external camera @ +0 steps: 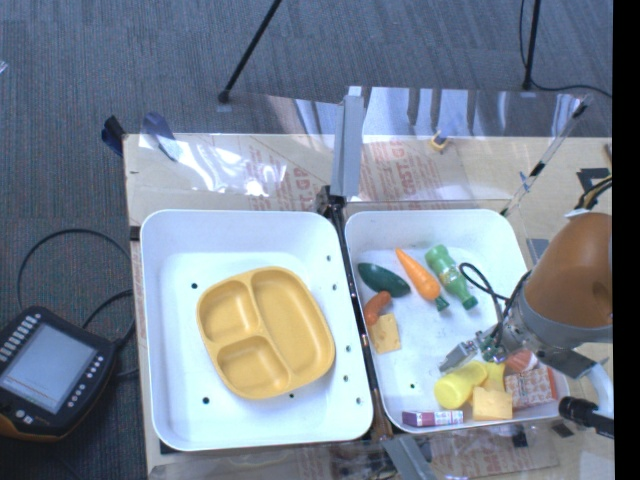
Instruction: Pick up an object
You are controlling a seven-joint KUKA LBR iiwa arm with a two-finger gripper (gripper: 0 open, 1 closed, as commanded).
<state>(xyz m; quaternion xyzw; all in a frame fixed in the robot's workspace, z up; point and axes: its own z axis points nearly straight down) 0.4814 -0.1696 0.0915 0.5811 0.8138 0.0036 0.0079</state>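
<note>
My gripper [466, 353] hangs low over the right bin [430, 223], near its front right, just above a yellow cylinder [458, 386]. The orange wrist [572, 273] covers the bin's right edge. Beside the cylinder lie a yellow cheese block [491, 404], a red piece [520, 361] and a patterned packet [533, 388]. Farther back are a carrot [418, 274], a green bottle [451, 276] and a dark green vegetable [383, 279]. Nothing shows between the gripper's tips.
A yellow divided plate [265, 330] lies in the left bin [170, 268]. The right bin also holds a small sausage [376, 307], a tan cracker [386, 334] and a pink-and-white bar [432, 418] at the front wall. A teach pendant [45, 368] sits left of the bench.
</note>
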